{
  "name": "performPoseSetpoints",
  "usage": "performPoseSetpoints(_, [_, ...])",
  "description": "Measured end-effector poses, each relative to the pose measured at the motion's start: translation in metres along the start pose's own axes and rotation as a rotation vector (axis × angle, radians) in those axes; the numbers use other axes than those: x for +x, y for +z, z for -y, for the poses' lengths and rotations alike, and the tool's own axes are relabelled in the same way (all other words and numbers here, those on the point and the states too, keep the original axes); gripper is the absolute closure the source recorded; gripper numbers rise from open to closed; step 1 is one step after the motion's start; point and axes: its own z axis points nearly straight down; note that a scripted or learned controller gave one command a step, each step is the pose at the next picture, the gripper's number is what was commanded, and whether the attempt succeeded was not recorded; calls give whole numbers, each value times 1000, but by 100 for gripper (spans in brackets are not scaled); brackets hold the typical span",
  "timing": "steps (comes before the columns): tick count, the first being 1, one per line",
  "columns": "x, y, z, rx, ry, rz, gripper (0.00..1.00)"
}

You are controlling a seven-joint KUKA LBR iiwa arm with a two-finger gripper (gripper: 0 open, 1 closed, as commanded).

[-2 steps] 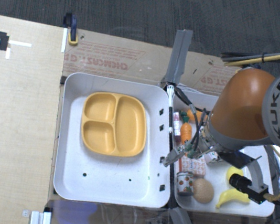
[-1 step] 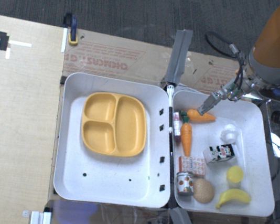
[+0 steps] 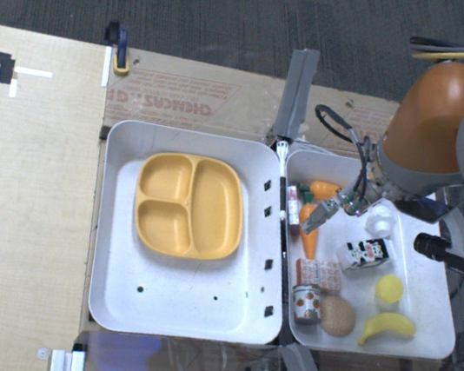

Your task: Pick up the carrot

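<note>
You saw the grey arm (image 3: 454,121) reach in from the right side of the desk (image 3: 16,214), its orange band bulking over the upper right corner of the right-hand bin (image 3: 430,345). The wrist angled down and to the left, bringing the end effector (image 3: 326,214) low over the bin's upper left part, close beside the divider between the two bins. Whether its fingers were open or closed, you could not tell; they sat small and dark against the clutter.

The carrot (image 3: 310,240) lay in the right bin near its left wall, directly under the end effector. Its long axis ran roughly up and down in the camera view, tilted a little, with the end effector covering its upper end and its lower end pointing toward the near edge of the bin. A second orange piece (image 3: 325,190) lay just above, pointing sideways toward the wall.

Around it, the same bin held a small black-and-white toy (image 3: 366,252), a round yellow fruit (image 3: 389,289), a banana (image 3: 388,326), a brown rounded item (image 3: 337,316), a small printed can (image 3: 306,303) and a patterned packet (image 3: 320,273).

The left bin (image 3: 110,283) held a yellow divided plate (image 3: 190,207) with three compartments, lying flat in the bin's upper half.
</note>
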Motion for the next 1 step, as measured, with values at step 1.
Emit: performPoseSetpoints(1, [28,0,21,-1,-36,1,0])
